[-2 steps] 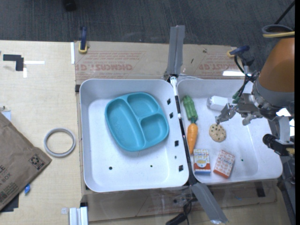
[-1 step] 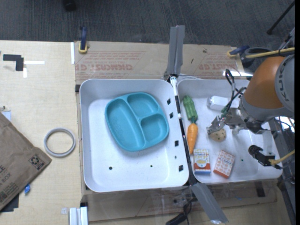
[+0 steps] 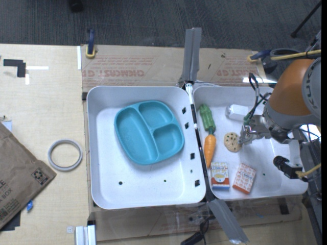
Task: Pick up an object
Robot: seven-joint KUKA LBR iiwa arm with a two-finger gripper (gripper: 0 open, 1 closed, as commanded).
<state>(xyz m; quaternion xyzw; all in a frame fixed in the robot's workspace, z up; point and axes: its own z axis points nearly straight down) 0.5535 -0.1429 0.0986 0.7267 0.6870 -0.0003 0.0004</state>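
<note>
Cookie (image 3: 232, 142) just left of gripper (image 3: 244, 136) — touching or not unclear, finger state unreadable

Red lettering runs upside down along the cardboard sheet (image 3: 153, 65) at twelve o'clock, too garbled to read surely, and the brown box (image 3: 18, 180) at eight o'clock bears the word "BOX".
</note>
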